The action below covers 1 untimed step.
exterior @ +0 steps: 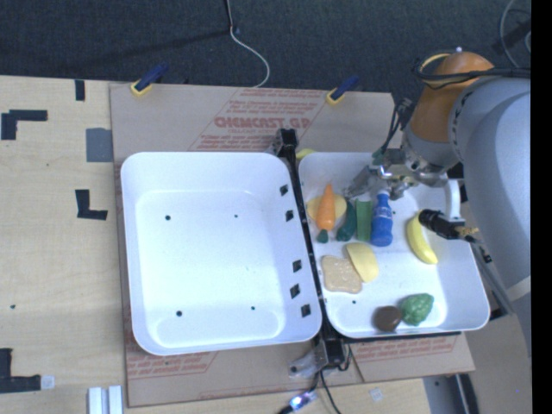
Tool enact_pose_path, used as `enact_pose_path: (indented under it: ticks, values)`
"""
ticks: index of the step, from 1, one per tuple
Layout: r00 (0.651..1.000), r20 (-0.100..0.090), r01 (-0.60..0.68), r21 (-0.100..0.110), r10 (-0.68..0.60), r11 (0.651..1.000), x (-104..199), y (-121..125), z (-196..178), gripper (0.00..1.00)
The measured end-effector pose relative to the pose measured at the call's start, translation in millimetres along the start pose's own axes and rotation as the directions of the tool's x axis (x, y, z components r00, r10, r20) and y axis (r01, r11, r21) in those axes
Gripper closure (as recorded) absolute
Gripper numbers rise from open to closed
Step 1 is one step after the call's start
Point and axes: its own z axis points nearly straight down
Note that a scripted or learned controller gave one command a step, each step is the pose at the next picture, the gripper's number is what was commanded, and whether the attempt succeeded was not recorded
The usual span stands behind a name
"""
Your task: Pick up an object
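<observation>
Two white bins sit side by side. Toys fill the right bin (466, 313) — a blue bottle (382, 222) in the middle, a banana (421, 241) at its three o'clock, and an orange carrot (326, 209) at its nine o'clock. At the bottle's twelve o'clock hangs the gripper (382, 182) — just above it. The left bin (138, 231) is plain white.

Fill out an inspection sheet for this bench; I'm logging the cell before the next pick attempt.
Surface: cardboard sheet under two white bins.
Job's things: right bin holds banana, blue bottle, orange carrot-like toy, green block, toast slice, yellow piece, brown lump, green lump.
Clutter: blue-yellow clamps.
Grippers: gripper above the blue bottle; finger state unclear.
Cables: white cable behind bench.
Surroundings: dark carpet.
</observation>
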Motion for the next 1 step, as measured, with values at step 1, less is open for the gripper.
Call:
enact_pose_path:
  ticks: [1]
  values:
    - [1.000,0.026,-0.009,0.001,0.009,1.000,44.2,-50.0,-4.4,0.00]
